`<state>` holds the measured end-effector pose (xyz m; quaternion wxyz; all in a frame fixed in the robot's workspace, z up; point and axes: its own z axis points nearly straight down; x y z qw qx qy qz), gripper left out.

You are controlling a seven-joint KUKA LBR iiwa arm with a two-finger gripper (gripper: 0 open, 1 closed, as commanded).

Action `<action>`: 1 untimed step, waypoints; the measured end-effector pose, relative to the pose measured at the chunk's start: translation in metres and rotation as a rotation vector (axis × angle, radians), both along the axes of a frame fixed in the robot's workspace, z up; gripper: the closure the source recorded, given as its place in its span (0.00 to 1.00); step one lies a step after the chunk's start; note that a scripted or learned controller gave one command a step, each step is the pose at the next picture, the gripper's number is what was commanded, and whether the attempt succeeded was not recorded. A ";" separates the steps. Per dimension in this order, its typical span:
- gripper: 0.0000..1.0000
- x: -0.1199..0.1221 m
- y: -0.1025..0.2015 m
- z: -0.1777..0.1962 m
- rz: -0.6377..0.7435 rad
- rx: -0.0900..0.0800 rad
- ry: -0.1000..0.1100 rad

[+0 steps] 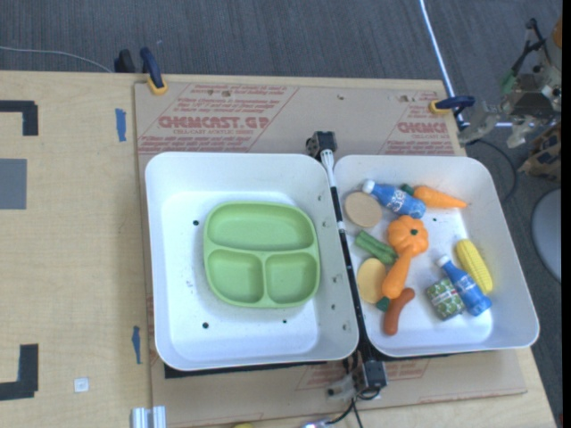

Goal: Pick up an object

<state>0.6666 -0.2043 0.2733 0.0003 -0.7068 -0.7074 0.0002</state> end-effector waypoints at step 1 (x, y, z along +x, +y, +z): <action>0.00 0.000 0.050 -0.139 0.002 0.001 0.002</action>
